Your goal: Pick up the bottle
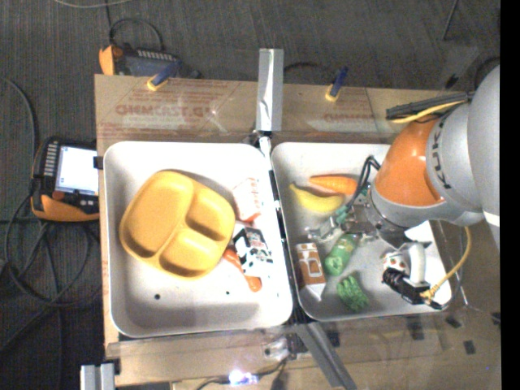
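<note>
- Over in the left bin (114, 218), a yellow divided tray (179, 222) and a small carton (248, 197) sit well apart from the action.
- Right bin (305, 303): the green bottle (340, 254) lies tilted between a brown box (309, 265) and the banana (313, 199).
- Gripper (351, 227) hovers at the bottle's upper end; whether it's open or closed, can't tell.
- Best bet, I'd judge: straddle the bottle's narrow width, squarely across.

One fixed camera looks down at a slant from well above the counter (162, 104), taking in both bins (122, 299) side by side, the arm (455, 161) reaching in from the right.
</note>
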Available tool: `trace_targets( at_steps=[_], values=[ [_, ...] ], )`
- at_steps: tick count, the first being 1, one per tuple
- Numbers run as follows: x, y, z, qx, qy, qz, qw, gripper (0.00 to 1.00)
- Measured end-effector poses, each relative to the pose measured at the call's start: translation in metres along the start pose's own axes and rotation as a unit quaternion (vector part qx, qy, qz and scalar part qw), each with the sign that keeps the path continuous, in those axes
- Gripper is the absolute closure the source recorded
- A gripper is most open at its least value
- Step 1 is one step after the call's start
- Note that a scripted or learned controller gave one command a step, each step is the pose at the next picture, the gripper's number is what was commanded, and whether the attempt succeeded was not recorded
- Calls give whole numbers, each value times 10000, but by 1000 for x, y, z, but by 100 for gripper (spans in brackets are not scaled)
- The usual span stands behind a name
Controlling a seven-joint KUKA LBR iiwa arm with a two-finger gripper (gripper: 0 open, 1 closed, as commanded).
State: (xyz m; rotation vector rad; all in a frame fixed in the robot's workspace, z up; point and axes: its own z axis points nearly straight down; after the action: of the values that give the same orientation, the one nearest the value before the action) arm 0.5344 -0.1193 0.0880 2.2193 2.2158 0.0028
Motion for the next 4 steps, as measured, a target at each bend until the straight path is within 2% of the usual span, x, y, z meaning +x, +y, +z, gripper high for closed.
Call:
trace_targets(
  at_steps=[1,2,3,4],
  values=[
    [-1,1,-7,-14,-9,3,10000,100],
    [111,1,-93,57,12,-20,10000,100],
    [100,-30,-136,59,-24,2409,9705,100],
    [140,-34,-156,53,-25,2960,9552,100]
  ],
)
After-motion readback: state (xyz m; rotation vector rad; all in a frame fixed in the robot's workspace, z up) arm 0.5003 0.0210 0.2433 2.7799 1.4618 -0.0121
